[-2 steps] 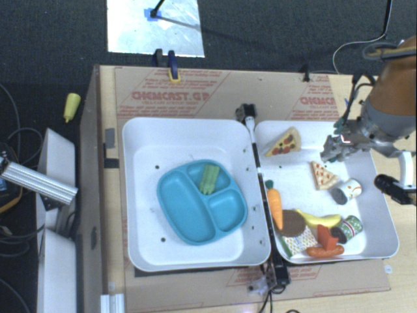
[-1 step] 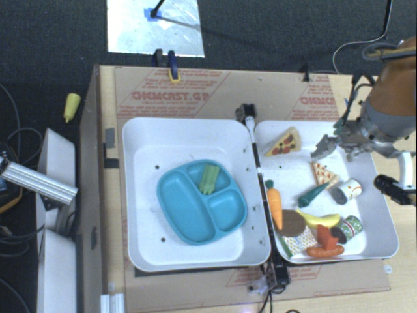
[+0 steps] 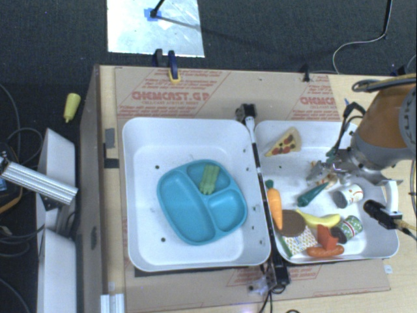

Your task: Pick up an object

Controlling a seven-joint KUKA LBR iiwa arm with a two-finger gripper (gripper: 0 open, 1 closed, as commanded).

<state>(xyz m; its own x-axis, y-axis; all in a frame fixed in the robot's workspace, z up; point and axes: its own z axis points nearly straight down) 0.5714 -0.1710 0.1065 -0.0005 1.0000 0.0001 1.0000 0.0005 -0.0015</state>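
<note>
Arm (image 3: pixel 391 126) reaches in from right, wrist bent low over right bin (image 3: pixel 384 246). Gripper (image 3: pixel 324 171) beside teal tool (image 3: pixel 314 192); jaws' state unclear. Pizza slice (image 3: pixel 285 143) lies apart.

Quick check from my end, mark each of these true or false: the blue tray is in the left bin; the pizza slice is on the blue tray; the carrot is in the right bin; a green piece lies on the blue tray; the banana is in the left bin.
1. The blue tray is in the left bin. True.
2. The pizza slice is on the blue tray. False: it lies in the right bin.
3. The carrot is in the right bin. True.
4. A green piece lies on the blue tray. True.
5. The banana is in the left bin. False: right bin.
</note>
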